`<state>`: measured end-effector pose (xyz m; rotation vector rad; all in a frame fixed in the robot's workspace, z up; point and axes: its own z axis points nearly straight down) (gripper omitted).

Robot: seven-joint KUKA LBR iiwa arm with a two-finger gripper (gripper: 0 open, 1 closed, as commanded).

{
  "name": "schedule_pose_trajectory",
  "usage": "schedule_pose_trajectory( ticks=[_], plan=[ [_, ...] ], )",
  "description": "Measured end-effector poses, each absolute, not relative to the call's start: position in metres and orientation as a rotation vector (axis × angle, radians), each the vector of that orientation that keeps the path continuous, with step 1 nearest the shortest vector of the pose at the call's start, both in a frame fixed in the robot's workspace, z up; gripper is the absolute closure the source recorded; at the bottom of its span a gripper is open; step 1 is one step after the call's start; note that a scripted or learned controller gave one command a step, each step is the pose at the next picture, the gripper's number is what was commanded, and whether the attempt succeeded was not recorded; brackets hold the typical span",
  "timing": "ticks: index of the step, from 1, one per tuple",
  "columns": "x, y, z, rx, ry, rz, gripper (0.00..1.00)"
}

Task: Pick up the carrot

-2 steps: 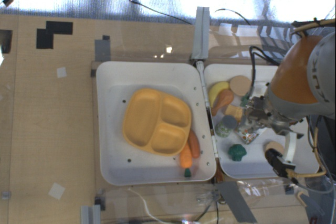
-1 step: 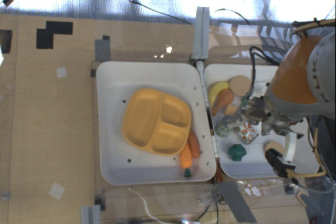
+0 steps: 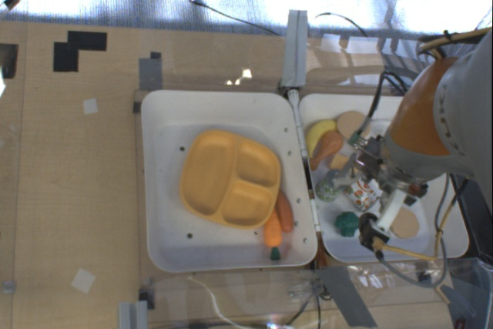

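The carrot [image 3: 273,230] is orange with a small green tip and lies in the left bin [image 3: 166,166], near the front right corner. It rests just off the yellow divided tray [image 3: 229,178], beside a reddish sausage [image 3: 285,212]. My gripper [image 3: 373,203] hangs low over the right bin [image 3: 454,243], among the toy foods there and well to the right of the carrot. The bin divider stands between them. Nothing can be made out in its grasp.
The right bin holds a yellow fruit [image 3: 319,133], an orange piece [image 3: 328,146], a beige disc [image 3: 351,122], a green piece [image 3: 347,223], a small printed box [image 3: 359,193] and a tan round [image 3: 405,224]. Cables run along the bench's front and back.
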<state>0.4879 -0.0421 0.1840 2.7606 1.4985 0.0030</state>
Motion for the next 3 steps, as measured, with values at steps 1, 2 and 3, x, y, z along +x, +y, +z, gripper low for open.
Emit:
schedule_pose_trajectory(
  ticks=[1,2,3],
  plan=[
    [0.488,-0.036,0.184,2.894,1.223,0.004,0.00],
    [0.488,-0.027,0.184,3.036,0.809,0.003,0.00],
    [0.488,-0.009,0.184,3.113,0.433,0.003,0.00]
  ],
)
